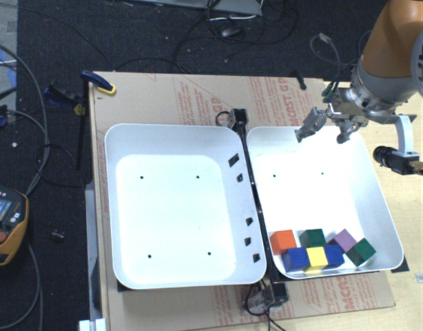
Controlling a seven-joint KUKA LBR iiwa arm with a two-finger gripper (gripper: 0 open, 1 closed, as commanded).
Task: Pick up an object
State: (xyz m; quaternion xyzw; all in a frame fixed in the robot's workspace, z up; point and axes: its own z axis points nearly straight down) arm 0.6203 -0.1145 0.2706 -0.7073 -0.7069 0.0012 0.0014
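Hovering above far edge of right white plastic bin [377, 178], two-finger hand [326, 127] spread, holding nothing; small coloured cubes [320, 248] untouched, pick not begun.

We see two bins [173, 140] of smooth, slightly glossy white plastic, a worktop [198, 98] of matt cardboard-like board, painted matt blocks [315, 248], a bare metal gripper [327, 128], and dark rough carpet [53, 40].

Small coloured blocks huddle touching at the near edge of the right bin [377, 185]: orange [283, 240], blue [295, 258], yellow [316, 257], dark green [312, 238], purple [344, 239], green [361, 251].
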